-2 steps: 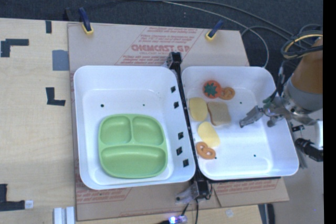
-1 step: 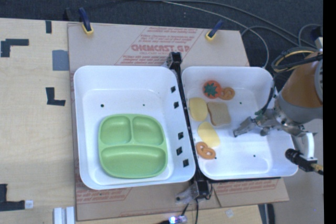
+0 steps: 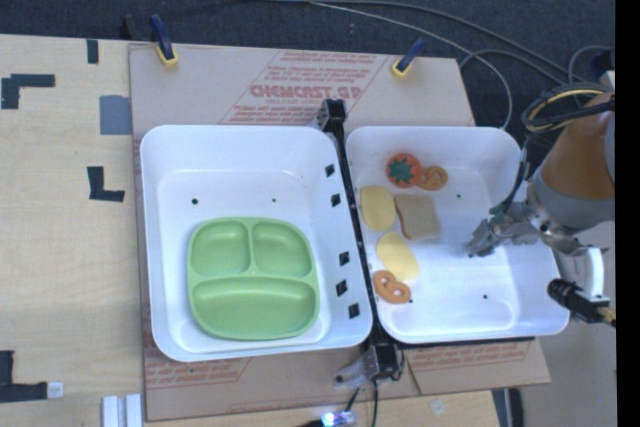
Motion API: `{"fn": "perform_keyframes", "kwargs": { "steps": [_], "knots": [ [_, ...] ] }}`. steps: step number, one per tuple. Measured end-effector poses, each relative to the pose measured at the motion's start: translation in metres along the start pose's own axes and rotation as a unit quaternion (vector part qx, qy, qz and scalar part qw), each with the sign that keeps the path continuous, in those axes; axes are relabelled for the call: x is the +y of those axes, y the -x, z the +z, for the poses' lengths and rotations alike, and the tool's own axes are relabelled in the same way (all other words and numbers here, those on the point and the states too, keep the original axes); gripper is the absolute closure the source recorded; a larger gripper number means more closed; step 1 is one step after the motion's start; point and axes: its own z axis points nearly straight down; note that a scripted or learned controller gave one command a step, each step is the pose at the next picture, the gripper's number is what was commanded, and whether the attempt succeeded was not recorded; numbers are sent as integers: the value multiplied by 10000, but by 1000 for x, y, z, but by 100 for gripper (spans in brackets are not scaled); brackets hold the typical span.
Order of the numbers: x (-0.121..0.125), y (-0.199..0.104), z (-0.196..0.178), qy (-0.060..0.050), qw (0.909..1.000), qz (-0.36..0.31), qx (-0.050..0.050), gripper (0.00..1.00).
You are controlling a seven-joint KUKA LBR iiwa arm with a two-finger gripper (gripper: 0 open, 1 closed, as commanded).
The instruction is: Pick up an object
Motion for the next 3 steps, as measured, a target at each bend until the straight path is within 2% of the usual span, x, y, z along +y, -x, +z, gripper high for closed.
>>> {"fn": "perform_keyframes", "kwargs": {
  "steps": [1, 3],
  "knots": [
    [1, -1, -63, 29, 10000, 2, -9, 100],
    [-3, -3, -149, 27, 10000, -1, -9, 100]
  ]
}}
